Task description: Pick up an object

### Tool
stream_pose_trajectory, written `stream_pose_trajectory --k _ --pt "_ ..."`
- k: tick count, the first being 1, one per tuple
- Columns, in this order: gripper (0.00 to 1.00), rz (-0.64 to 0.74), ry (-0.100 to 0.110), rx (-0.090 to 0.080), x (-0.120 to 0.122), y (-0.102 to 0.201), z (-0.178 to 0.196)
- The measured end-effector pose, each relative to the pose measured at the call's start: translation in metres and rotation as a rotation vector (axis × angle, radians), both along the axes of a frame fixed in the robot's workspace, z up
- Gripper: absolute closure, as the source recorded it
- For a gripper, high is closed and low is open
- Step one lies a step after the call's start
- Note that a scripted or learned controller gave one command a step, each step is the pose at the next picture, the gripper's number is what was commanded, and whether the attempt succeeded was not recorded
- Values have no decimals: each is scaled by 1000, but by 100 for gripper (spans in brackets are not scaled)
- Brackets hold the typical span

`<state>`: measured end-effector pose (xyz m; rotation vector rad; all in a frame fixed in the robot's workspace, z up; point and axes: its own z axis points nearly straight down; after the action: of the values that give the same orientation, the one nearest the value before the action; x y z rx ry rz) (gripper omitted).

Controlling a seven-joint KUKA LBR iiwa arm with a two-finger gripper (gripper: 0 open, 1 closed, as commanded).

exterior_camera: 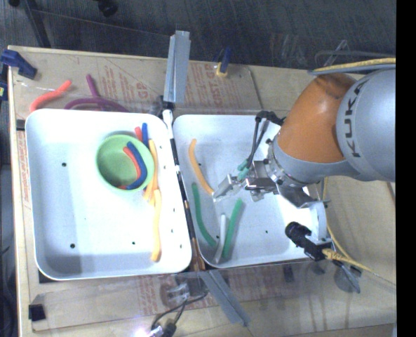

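Note:
My gripper [226,187] hangs over the middle of the right bin [292,255], reaching in from the grey and orange arm [334,128]. An orange strip [199,166] lies just left of it. Below it rest two green strips, one [203,215] near the bin's left wall and one [231,229] directly under the gripper, with a pale white piece [223,232] between them. Nothing visibly hangs from the gripper.
The left bin [60,209] holds a green bowl [120,161] with red and blue strips in it, and yellow strips [156,220] along its right wall. Loose orange and purple strips [74,98] lie on the bench behind it. A metal bar [176,65] stands between the bins at the back.

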<state>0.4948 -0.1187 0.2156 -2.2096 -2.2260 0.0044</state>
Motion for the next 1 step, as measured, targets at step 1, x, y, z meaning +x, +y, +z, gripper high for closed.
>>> stream_pose_trajectory --k 1 --pt "0 -16 0 -2 38 3 -46"
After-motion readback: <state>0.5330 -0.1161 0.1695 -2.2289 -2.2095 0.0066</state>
